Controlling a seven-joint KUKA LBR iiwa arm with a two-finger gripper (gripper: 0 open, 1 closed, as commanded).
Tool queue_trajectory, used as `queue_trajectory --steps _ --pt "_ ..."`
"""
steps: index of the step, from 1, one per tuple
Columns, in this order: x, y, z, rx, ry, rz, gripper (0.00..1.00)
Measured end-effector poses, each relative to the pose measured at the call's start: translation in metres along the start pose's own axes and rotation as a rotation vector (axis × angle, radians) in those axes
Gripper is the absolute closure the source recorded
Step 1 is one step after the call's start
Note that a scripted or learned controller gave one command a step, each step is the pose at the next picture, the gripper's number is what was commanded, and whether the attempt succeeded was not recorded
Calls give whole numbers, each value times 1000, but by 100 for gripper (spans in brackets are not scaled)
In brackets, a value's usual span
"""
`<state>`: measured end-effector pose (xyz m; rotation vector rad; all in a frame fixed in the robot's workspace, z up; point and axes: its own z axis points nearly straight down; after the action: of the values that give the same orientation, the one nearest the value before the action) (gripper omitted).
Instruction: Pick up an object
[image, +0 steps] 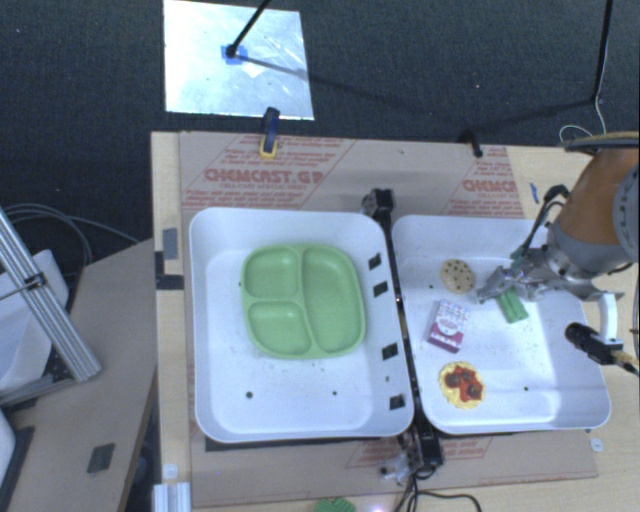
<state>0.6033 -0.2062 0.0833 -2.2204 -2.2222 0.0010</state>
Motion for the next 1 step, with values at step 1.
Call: queue_trajectory --steps 1 --pt "0 2 -13 -6 -1 0 100"
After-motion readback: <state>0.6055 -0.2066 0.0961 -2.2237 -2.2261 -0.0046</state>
